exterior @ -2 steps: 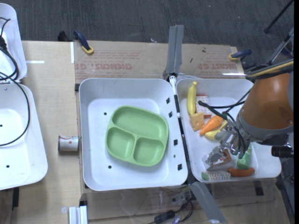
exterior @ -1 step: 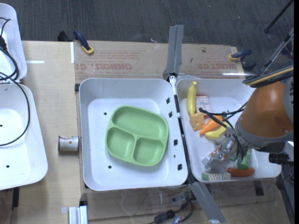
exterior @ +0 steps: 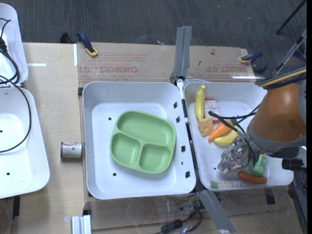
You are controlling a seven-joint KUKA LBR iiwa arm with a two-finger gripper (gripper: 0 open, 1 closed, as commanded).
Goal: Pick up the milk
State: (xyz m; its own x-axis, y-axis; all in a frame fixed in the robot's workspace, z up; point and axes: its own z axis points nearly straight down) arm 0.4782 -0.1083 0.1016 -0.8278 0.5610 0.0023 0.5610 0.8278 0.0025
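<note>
While I can't tell how my gripper [exterior: 234, 156] is set, the milk [exterior: 257, 165] lies just to its right, tilted, low in the right bin [exterior: 195, 130].

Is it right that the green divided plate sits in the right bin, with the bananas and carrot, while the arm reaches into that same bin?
Not quite. The camera view shows the green divided plate alone in the left bin. The bananas and carrot do lie in the right bin, and the arm does reach into it.
</note>
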